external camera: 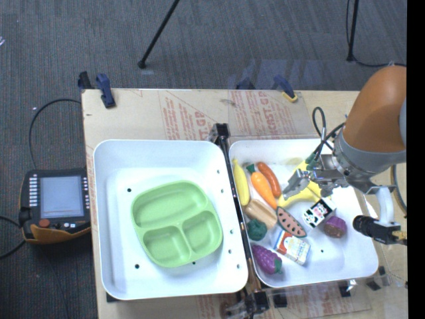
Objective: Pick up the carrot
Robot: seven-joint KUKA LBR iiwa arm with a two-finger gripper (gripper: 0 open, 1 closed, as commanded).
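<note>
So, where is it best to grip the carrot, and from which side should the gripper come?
Grip the carrot across its thick middle, coming from above. It lies flat and slanted, packed between the banana and the sausage, so probably only its top is free.

We see a bench (159,115) topped with printed brown board; 2 shallow white bins sit on it side by side, the left bin (109,178) and the right bin (352,258) touching along their inner edges; blue clamps (105,89) grip the far edge.
</note>
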